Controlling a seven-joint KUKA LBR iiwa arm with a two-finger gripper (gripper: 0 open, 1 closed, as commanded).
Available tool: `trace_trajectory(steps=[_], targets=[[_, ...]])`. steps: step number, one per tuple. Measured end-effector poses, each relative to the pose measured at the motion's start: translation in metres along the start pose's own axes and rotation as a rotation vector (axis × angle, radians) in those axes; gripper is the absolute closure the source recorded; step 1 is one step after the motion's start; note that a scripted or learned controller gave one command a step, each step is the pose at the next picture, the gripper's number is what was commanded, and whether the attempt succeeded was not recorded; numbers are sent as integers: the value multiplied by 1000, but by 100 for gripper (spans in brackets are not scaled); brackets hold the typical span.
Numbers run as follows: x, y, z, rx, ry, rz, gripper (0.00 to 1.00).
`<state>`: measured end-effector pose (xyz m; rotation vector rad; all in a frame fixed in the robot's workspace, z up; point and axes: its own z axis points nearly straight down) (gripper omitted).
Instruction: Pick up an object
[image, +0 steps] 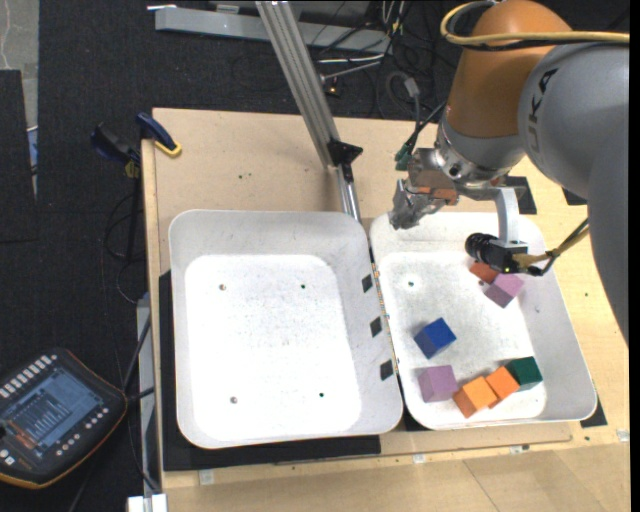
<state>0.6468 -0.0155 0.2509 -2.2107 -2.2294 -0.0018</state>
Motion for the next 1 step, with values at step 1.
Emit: trace_trajectory(steps=[1], targets=[[60, -6, 13, 1, 0, -1, 100]])
